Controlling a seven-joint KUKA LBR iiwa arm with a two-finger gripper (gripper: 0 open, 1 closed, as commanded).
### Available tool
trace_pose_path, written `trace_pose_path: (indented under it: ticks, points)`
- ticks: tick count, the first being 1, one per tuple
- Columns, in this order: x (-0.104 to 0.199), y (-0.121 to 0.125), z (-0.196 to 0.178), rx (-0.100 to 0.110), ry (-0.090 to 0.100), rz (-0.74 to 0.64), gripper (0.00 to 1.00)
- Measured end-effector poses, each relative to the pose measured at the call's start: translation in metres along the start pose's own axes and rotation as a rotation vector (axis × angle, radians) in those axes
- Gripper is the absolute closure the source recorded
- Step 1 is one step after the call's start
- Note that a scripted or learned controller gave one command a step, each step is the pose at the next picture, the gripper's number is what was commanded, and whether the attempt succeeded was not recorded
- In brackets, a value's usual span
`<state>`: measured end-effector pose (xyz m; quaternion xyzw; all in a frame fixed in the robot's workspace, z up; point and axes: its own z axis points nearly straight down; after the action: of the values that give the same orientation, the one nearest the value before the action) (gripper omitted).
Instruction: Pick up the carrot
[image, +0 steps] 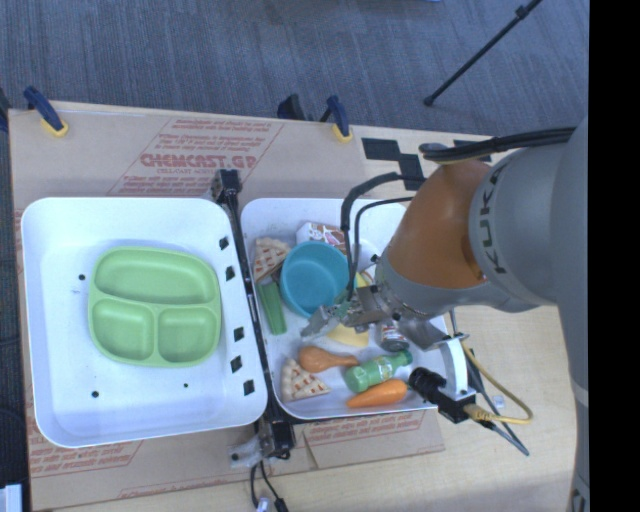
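Arm over the right bin, carrot not yet taken.

We see the grey arm (520, 230), smooth-cased with an orange band, covering much of the right bin (268, 215), a shallow glossy white tray; its gripper (345, 315) hangs low, and we cannot tell its state. Beyond the gripper lies the left bin (50, 300) with a matte green divided plate (155, 305). Beside the gripper sits a round blue bowl (312, 278). The carrot (378, 395), tapered and orange, lies below the gripper against the bin's near wall, touching a green bottle (378, 372); we judge a descent there risks nudging the bottle or pinching the wall.
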<state>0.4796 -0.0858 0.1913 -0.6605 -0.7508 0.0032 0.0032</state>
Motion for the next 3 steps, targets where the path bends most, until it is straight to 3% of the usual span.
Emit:
trace_pose_path:
  ticks: [1,2,3]
  points:
    - [-0.025,-0.004,0.087,-0.006,0.0,-0.049,0.0]
    - [-0.082,-0.013,0.1,-0.004,-0.001,-0.161,0.0]
    - [-0.081,-0.013,0.09,0.0,0.001,-0.173,1.0]
